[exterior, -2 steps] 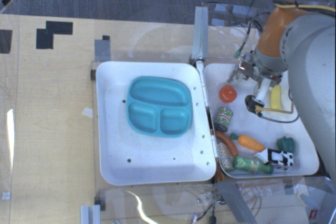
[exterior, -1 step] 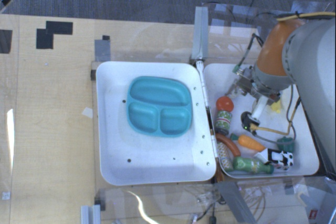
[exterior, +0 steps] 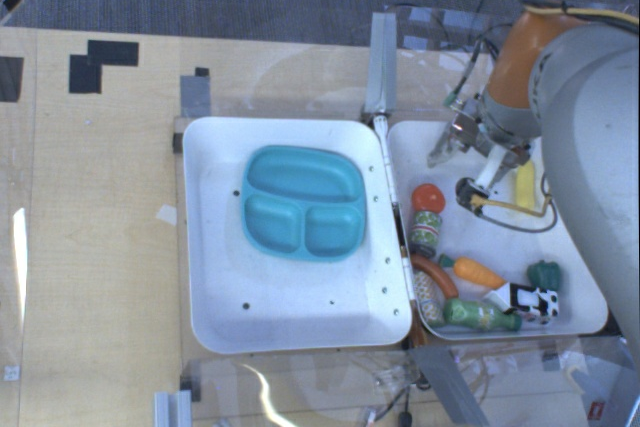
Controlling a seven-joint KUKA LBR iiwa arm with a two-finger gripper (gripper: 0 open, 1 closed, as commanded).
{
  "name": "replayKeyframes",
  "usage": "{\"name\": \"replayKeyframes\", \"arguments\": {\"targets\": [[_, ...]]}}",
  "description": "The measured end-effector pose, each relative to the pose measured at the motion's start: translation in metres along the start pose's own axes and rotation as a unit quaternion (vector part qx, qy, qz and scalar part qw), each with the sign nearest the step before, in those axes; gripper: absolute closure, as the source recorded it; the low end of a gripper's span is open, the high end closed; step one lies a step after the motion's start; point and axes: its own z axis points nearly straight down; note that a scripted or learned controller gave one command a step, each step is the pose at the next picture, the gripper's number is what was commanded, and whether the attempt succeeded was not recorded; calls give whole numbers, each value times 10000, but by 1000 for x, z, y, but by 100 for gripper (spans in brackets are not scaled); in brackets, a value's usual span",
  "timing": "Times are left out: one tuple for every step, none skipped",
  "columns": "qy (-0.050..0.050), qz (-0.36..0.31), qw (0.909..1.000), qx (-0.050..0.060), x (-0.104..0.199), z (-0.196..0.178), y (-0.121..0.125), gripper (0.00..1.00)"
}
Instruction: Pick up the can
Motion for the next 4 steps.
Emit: {"name": "replayKeyframes", "arguments": {"targets": [[0, 0, 10000, 0, 0, 0, 0, 0], [-12, 82, 10000, 4, 1, 0, -1, 0], [-27, 119, 9999, -14, 3, 0, -2, 0], [23, 94, 9999, -96, 8, -14, 0, 100]]}}
